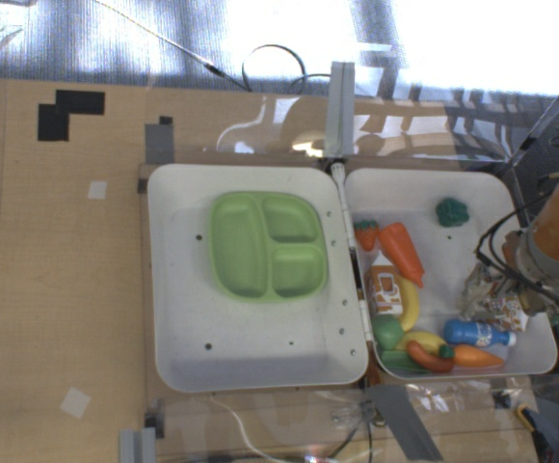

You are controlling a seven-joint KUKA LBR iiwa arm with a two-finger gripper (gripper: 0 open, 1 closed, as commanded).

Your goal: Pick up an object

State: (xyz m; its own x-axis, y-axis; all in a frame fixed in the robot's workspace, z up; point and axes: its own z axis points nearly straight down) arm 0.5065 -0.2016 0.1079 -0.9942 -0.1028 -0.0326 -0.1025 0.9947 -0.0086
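**Arm over the right bin's toy food**

Left bin (173, 287) holds a green divided plate (265, 244). Right bin (472, 186) holds the toys — carrot (401, 249), banana (409, 302), blue bottle (477, 334), green broccoli (452, 212). The gripper (492, 297) hangs beside the bottle — its grasp I cannot tell.

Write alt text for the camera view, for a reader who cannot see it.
A gripper hangs over the right bin, beside toy foods: carrot, banana, blue bottle, dark green piece. The left bin holds a green divided plate.
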